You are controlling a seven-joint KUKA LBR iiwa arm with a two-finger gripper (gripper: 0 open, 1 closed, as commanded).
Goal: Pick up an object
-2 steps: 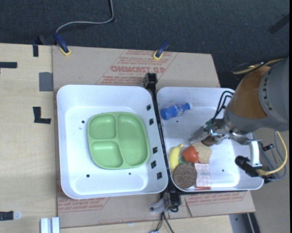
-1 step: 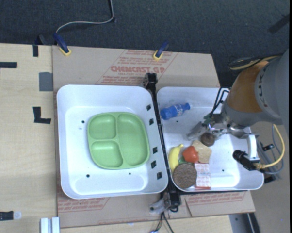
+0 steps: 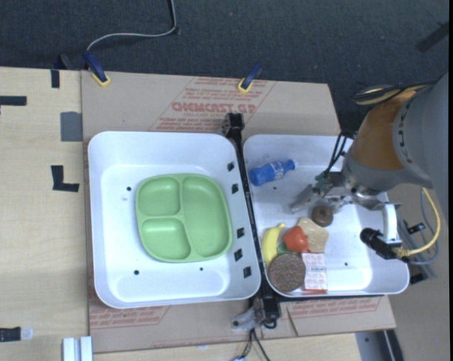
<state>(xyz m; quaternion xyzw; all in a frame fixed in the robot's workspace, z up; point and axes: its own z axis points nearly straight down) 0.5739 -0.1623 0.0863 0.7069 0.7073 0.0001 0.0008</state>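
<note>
Cardboard sheet [image 3: 204, 107] covers the wooden bench [image 3: 31, 224] under both bins; dark carpet [image 3: 287, 21] at 12 o'clock. The gripper [image 3: 317, 195]: grasp impossible to tell.

It looks like a robotics lab: a taped wooden bench [image 3: 31, 216], clamped cardboard sheet [image 3: 211, 111] (printed lettering), and loose cable [image 3: 147, 32].

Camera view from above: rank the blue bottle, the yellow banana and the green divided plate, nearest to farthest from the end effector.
Measured from the end effector in the right bin:
1. Blue bottle, just up and left of it in the same bin.
2. Yellow banana, lower left, by that bin's left wall.
3. Green divided plate, in the left bin, clearly farthest.
</note>
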